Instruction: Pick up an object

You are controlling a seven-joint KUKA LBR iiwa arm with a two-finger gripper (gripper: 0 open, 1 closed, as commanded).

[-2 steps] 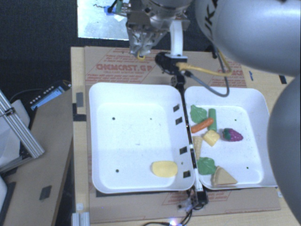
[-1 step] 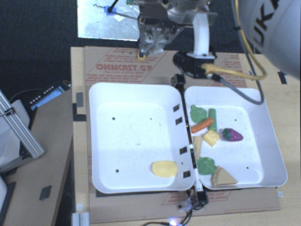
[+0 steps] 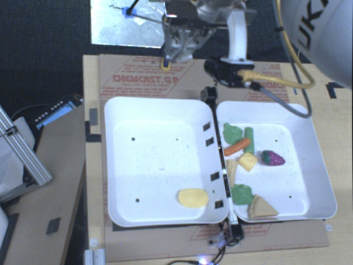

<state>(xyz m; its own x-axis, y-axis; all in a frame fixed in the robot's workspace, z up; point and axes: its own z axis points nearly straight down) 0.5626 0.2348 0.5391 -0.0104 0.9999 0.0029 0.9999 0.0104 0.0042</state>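
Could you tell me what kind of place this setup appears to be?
Probably a robotics lab's grasping test bench: two shallow white bins, the left bin and right bin, sit on cardboard, toy food like a carrot lies inside, and the tool hangs above.

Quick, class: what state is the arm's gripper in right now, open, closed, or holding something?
Gripper: raised above the cardboard behind the left bin; whether open or shut cannot be told, and nothing is seen held in it.

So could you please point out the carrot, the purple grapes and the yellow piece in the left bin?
carrot (image 3: 237, 146), camera view, mid-body.
purple grapes (image 3: 273, 158), camera view, centre.
yellow piece (image 3: 192, 197), camera view, centre.
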